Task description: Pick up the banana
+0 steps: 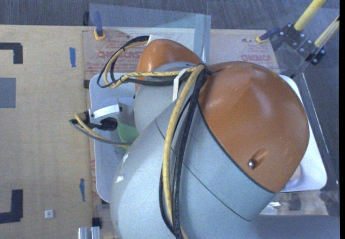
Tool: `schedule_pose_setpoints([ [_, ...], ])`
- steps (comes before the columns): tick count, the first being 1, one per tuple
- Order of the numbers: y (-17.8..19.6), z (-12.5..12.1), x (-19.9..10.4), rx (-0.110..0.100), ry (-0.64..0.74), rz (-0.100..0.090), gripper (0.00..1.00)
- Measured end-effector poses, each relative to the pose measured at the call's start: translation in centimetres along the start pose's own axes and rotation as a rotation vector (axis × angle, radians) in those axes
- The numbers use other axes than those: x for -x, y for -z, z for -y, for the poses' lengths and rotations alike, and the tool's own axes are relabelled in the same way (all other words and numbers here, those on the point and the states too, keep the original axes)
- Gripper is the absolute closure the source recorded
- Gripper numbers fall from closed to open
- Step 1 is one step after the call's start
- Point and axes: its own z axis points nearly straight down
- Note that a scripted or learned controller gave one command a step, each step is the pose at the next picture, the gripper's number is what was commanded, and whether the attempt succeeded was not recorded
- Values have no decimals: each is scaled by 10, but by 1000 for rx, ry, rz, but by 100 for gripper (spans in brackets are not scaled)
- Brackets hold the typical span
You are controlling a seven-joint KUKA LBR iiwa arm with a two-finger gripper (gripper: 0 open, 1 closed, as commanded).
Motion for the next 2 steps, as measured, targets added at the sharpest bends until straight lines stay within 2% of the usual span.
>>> schedule_pose_setpoints([
  [1,12,10,30,-2,-24,9,100],
  [2,21,9,29,-2,-26,10,100],
])
